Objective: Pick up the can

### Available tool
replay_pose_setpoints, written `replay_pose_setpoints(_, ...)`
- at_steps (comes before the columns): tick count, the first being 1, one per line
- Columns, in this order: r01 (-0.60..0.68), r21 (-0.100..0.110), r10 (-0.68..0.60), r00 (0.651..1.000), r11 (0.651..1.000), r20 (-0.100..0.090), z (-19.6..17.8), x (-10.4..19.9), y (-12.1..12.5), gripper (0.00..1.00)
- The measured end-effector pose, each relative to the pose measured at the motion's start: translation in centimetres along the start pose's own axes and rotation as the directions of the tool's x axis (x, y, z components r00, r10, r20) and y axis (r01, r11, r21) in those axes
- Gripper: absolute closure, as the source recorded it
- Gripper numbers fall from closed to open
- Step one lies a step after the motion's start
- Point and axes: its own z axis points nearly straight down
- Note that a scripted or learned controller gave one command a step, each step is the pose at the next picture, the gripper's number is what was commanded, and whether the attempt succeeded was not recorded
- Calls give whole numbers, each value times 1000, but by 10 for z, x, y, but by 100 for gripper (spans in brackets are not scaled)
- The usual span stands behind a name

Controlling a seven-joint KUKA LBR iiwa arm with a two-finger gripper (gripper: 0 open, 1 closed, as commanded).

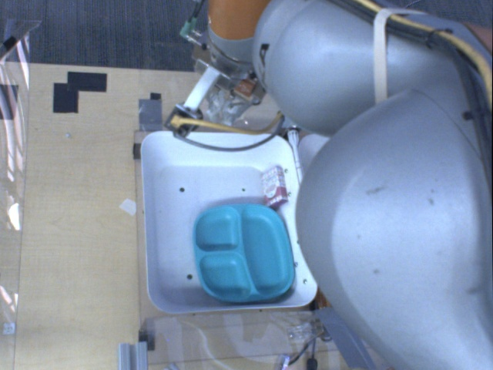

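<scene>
The can is small, red and white, and lies against the right wall of the left white bin. It sits just past the far right corner of a blue divided plate. My gripper hangs over the bin's far rim, well beyond the can and to its left. Nothing shows in it.
The blue plate takes up the near middle of the left bin. My bulky grey arm covers the right bin, apart from a sliver of its rim. Black marker patches lie on the wooden bench at the far left.
</scene>
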Motion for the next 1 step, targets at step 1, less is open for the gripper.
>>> replay_pose_setpoints(1, -388, 1, 388, 922, 922, -3, -12, 7, 11, 100)
